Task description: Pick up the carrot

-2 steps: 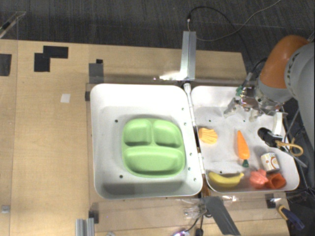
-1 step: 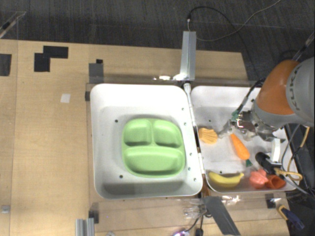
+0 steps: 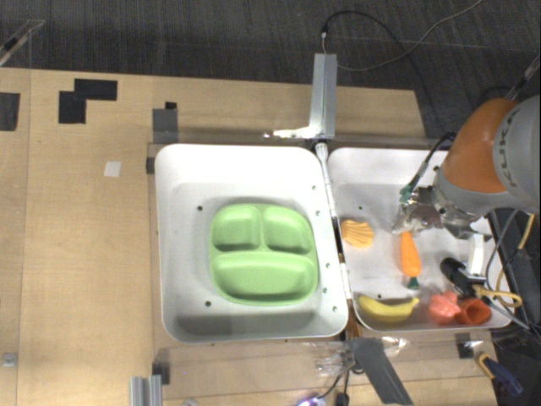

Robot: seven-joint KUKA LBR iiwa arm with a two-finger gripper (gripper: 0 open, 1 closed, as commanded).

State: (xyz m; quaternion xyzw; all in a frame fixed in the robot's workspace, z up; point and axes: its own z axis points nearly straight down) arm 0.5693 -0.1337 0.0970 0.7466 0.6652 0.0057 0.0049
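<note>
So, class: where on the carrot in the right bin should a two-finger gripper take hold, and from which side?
Probably the carrot's orange middle, coming straight down from above. It lies flat, long axis running up-down in the view, green end toward the banana, so fingers should close across its narrow width. The gripper sits at its upper tip.

A pale wooden bench carried black patches near its far left corner. Dark carpet lay beyond, crossed by a black cable.
</note>
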